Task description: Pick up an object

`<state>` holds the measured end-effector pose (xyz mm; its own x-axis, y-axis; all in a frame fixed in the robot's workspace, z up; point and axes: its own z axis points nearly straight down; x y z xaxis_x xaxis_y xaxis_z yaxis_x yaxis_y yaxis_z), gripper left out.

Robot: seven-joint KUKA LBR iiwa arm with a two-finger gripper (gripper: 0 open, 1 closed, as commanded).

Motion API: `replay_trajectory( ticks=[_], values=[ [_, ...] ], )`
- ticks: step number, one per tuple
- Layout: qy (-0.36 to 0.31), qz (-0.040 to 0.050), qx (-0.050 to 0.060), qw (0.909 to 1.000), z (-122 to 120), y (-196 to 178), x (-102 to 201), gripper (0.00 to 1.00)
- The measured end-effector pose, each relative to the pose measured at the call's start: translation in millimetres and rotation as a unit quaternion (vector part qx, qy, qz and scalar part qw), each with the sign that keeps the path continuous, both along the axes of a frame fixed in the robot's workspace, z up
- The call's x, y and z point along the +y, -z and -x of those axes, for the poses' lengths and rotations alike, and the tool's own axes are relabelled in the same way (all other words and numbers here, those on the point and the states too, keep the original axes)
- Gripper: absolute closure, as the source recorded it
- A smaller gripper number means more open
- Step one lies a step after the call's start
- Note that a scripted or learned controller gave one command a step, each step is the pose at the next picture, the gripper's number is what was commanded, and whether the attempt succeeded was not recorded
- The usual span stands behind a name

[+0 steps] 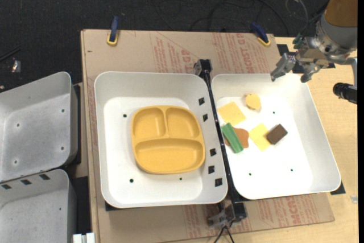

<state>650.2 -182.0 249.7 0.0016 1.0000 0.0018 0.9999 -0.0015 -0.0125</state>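
Hand (294,70), fingers spread and empty, hovers over right bin (318,139) corner, apart from clustered food pieces (250,128).

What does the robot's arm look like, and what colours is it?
The arm is fat and round, grey near the wrist, with a shiny orange band above that. At its end sits a small grey metal gripper with two thin dark fingers. Thin cables loop beside the wrist.
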Motion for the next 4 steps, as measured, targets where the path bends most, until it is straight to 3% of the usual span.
replay_trajectory(
  ticks=[1,2,4],
  values=[
    [-0.001,0.0012,-0.007,1.0,-2.5,-8.5,0.8,0.0],
    [0.0,0.0008,-0.004,1.0,7.7,41.9,1.8,0.0],
    [-0.002,0.0007,-0.006,1.0,-6.9,153.2,-4.2,0.0]
  ],
)
